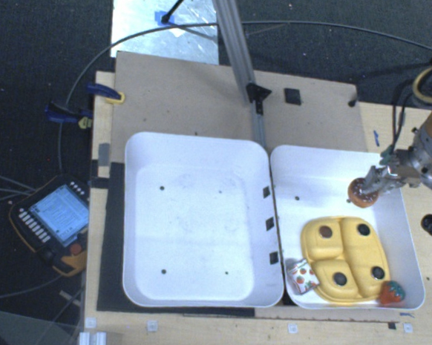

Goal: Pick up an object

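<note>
1. The tool [369, 184] hangs over the right bin [328, 169], near its far right corner; a small brown round object [361, 191] sits right at its tip, but whether the tool is apart, together, or clamped on that object I cannot tell.
2. The other candidates lie toward the near edge of the same bin: a large yellow moulded piece with dark spots [345, 258], a small white patterned item [300, 275] touching its left side, and a red strawberry-like piece [392, 293] at the near right corner.
3. Risk: the brown object is small and rounded; an off-centre grip would likely let it slip or roll away.
4. Risk: the bin's right wall is just beside the tool; a sideways drift could knock the rim and shift the bin on the counter [184, 98].
5. Room: the far half of the right bin is open floor; the left bin [190, 218] offers wide space, with the shared rim between them to clear.
</note>
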Robot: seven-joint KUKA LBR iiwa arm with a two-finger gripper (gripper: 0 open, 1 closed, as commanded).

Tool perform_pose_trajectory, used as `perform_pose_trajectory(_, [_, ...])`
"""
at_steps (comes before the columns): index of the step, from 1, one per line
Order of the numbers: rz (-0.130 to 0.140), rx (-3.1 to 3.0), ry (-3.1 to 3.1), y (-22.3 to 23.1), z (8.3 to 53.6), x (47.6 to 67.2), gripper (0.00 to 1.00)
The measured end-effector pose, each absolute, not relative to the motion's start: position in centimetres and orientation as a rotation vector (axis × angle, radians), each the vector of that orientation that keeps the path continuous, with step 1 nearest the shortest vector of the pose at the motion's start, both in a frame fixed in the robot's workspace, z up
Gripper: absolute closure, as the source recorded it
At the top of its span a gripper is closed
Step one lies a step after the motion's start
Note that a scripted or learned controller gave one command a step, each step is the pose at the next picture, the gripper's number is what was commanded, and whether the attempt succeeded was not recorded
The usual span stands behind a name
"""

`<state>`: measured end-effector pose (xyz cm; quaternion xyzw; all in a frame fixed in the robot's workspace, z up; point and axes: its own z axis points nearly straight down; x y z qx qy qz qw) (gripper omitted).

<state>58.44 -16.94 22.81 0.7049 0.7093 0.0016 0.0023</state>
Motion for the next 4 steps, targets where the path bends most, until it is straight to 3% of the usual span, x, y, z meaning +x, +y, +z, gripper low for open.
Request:
perform_pose_trajectory(1, [0.004, 2.212, 2.225, -16.9, 28.1, 58.5, 1.00])
perform_pose_trajectory(4, [0.004, 2.209, 2.233, -1.1, 25.5, 58.9, 1.00])
